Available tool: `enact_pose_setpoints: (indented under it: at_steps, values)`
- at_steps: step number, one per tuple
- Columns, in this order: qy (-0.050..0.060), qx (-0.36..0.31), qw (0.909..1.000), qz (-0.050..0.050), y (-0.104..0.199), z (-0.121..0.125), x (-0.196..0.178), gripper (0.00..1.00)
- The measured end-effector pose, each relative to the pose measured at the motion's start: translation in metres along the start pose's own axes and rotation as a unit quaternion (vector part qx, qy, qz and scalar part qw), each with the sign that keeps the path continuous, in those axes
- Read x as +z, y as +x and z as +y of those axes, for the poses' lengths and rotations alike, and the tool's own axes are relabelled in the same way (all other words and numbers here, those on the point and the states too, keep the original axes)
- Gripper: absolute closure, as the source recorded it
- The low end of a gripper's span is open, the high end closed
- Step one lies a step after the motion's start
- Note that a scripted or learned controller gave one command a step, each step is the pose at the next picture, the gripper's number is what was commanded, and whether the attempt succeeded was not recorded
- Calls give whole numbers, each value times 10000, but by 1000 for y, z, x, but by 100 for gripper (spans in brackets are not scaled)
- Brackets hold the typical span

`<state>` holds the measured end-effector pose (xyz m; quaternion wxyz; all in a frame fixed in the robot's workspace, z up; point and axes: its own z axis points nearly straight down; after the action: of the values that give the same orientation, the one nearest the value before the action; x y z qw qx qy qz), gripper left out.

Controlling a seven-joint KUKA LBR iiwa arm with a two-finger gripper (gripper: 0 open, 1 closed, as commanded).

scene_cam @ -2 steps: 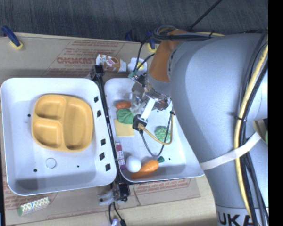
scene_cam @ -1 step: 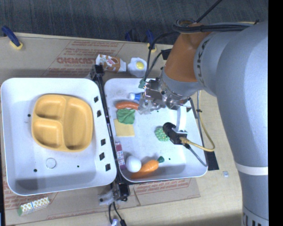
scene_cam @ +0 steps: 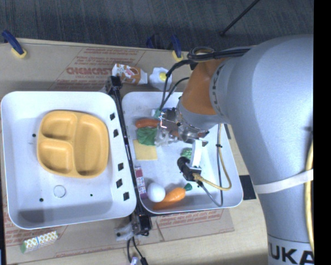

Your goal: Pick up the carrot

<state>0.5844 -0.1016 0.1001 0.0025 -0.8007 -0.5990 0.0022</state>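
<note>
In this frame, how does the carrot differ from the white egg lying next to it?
The carrot is orange, long and tapered, with a green end toward the right; the white egg is plain white, short and rounded. The carrot lies slanted along the right bin's near wall, the egg at its left end. Both rest in that bin's near part, apart from the tool.

— Where does the camera sit?

— Fixed above my bench, looking down at a slant on both white bins: the left bin [scene_cam: 11, 148] with its yellow divided plate [scene_cam: 73, 142] and the right bin [scene_cam: 231, 189] side by side on the cardboard sheet [scene_cam: 88, 65].

— Which way does it face?

— Dark floor lies along the top of its view. My arm [scene_cam: 270, 120] comes in from the right.

— How near?

— Near enough that both bins span most of the view and my arm bulks large.
</note>
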Motion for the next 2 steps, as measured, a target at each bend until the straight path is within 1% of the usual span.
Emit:
enact_pose_setpoints:
  at_steps: [1,2]
  values:
    - [-13,1435,9897,1,8,3,9,100]
    - [-13,1435,9896,1,8,3,9,0]
